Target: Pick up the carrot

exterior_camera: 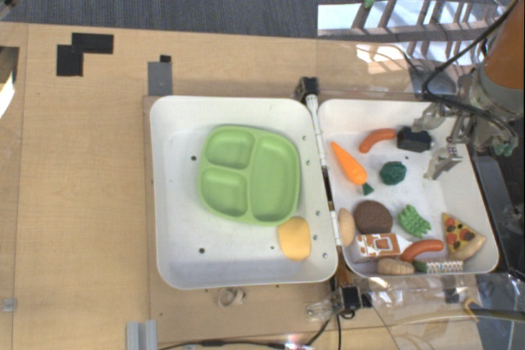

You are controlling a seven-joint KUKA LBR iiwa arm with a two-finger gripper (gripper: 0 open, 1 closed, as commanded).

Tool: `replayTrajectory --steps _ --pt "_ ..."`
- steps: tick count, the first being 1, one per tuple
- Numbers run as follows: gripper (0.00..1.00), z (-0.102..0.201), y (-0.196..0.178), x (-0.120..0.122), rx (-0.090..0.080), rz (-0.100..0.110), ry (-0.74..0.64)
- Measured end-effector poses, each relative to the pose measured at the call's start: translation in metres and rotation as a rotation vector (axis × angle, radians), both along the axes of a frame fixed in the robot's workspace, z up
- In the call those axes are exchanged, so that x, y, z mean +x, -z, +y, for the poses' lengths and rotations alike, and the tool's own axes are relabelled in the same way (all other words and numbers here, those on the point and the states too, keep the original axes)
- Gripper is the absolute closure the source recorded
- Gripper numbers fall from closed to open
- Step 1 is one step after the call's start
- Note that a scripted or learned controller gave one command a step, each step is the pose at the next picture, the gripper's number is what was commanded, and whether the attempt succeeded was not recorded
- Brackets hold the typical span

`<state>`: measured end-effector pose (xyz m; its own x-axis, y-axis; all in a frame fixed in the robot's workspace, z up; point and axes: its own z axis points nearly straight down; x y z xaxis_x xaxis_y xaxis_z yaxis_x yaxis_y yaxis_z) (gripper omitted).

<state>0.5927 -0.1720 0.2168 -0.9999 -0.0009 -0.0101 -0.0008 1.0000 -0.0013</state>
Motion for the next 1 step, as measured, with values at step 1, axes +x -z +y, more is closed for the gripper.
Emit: replayTrajectory --steps 1 --pt "0.0 0.0728 0.0807 -0.0175 0.005 0.005 -0.109"
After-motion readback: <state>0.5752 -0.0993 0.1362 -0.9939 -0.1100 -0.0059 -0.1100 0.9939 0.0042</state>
